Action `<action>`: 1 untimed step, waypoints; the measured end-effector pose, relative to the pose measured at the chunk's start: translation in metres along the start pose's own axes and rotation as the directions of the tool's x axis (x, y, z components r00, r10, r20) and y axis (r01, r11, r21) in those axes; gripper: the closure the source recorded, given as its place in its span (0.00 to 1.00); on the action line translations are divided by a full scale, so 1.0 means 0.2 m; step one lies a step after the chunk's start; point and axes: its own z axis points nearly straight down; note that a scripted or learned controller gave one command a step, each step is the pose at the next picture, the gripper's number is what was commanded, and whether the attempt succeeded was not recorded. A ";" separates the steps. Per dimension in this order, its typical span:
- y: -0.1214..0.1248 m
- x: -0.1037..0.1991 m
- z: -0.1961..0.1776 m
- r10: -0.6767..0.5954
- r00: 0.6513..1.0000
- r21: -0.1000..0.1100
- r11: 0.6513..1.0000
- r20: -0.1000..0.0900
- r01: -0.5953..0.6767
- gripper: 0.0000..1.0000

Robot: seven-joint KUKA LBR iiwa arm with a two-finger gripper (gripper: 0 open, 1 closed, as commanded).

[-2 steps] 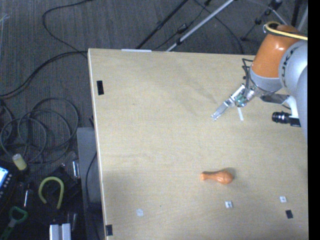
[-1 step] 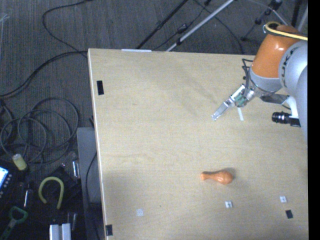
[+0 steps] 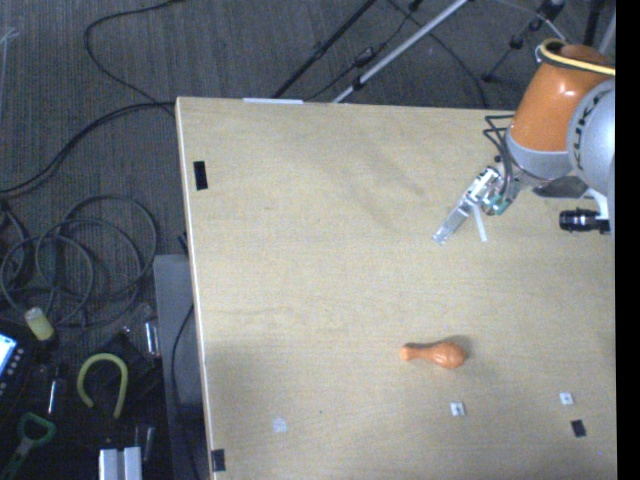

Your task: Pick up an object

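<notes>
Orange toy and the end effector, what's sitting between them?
Nothing: the camera view shows bare tan bench top between the end effector and the orange toy.

I see tan bench top (image 3: 330,268) bearing black tape marks (image 3: 200,175) | black cables (image 3: 80,258) coiled on grey carpet at left | green U-shaped tool (image 3: 103,378) beside them | tripod legs (image 3: 430,18) at top

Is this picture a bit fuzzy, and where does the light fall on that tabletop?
In the camera view the whole image is soft and grainy; the claw looks smeared and pale, so its detail is lost. The tabletop is lit evenly, dimming slightly toward its lower left corner. The orange object casts a faint shadow beneath it. The floor cables sit in darker surroundings.
</notes>
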 end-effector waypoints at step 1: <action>0.03 0.06 0.13 -0.280 0.960 -0.001 0.960 -0.002 0.280 0.00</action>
